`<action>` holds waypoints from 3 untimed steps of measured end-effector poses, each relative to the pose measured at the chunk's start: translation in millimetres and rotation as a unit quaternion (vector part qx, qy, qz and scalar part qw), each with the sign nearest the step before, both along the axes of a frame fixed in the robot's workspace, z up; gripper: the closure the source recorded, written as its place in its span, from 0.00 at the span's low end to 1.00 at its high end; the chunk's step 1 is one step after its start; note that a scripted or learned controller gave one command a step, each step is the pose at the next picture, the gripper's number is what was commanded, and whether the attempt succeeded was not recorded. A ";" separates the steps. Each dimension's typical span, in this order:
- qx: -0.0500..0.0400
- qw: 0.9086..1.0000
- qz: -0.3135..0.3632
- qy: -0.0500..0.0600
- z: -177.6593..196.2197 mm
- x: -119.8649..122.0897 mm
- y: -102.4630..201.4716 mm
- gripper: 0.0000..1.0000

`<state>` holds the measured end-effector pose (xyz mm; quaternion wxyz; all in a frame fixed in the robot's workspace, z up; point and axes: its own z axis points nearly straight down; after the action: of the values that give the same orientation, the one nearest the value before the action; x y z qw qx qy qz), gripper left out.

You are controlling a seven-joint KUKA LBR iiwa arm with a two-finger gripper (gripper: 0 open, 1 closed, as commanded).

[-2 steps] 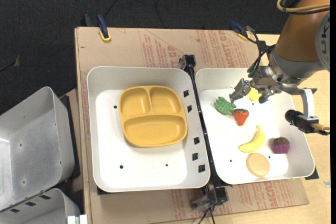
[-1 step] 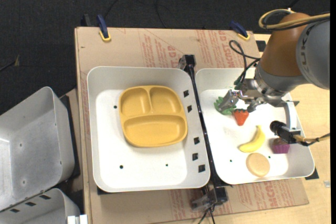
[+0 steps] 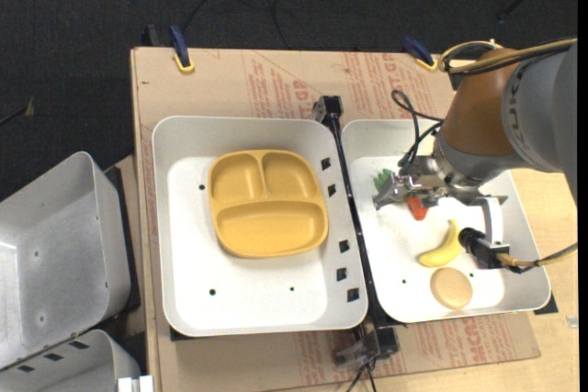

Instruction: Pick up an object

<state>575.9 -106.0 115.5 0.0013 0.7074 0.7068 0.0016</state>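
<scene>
Dark carpet surrounds the bench (image 3: pixel 239 73), and on it we see two white bins side by side. In the right bin (image 3: pixel 528 294) lies a small red object (image 3: pixel 418 209), near the middle of the bin floor, and we take it as the likely thing to pick. The gripper (image 3: pixel 411 189) hangs directly above it, so the red object sits just below the gripper and slightly toward the near edge of the bin. We cannot tell if the gripper is open or shut, and we cannot see anything held in it.

A green object (image 3: pixel 383 179) lies just beside the gripper, on the side toward the divider between the bins. Toward the near right corner we find a banana (image 3: pixel 442 250), its long axis running at a slant from the near edge up toward the right wall, and a round tan object (image 3: pixel 451 288) just beside it. The banana lies near the gripper but apart from it.

In the left bin (image 3: pixel 179 289) rests a yellow divided plate (image 3: pixel 268 202), about in the middle.
</scene>
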 end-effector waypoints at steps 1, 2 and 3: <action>0.000 1.000 -0.001 0.001 8.7 -1.2 -0.3 1.00; -0.001 1.000 0.001 -0.001 71.4 -0.5 -4.9 1.00; -0.001 1.000 0.002 -0.002 129.9 5.1 3.7 1.00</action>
<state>581.1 -102.2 245.4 0.0030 0.7057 0.7085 0.0021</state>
